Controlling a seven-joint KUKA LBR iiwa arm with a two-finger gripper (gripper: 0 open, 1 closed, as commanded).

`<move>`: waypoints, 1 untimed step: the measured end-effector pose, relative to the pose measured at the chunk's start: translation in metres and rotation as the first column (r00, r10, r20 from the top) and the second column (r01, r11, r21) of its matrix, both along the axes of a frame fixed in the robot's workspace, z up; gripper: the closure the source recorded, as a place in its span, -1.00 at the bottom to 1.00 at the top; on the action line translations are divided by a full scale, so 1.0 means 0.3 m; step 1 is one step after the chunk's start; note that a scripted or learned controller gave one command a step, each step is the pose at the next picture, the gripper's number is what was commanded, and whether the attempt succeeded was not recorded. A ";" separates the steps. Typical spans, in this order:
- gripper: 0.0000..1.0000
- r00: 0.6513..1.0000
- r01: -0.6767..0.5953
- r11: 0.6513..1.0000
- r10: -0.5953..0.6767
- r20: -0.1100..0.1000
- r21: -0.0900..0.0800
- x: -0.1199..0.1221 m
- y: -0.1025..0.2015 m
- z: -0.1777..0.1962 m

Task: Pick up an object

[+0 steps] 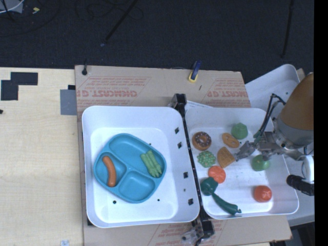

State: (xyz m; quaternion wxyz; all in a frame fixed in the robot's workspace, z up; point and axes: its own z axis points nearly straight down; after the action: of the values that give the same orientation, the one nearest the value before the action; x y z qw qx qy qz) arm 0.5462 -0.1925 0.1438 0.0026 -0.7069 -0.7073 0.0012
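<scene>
Cardboard-lined bench, right bin [287,201] cluttered. Your gripper [249,148] sits between orange wedge [225,157] on its left and green ball [260,163] lower right; jaws' state — can't tell.

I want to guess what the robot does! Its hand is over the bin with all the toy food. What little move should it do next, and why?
Probably a short drop straight down. The gripper hovers in the right bin between the orange wedge and the green ball, with nothing seen between its jaws. Lowering onto one nearby toy, likely the green ball, seems the sensible next step before closing.
</scene>
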 end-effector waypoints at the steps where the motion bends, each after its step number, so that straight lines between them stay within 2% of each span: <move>1: -1.00 1.000 -0.004 1.000 0.004 0.016 -0.003 0.014 0.002 -0.071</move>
State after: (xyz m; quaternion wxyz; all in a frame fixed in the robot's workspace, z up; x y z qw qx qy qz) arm 0.5503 -0.1918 0.1226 -0.0040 -0.7055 -0.7087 -0.0034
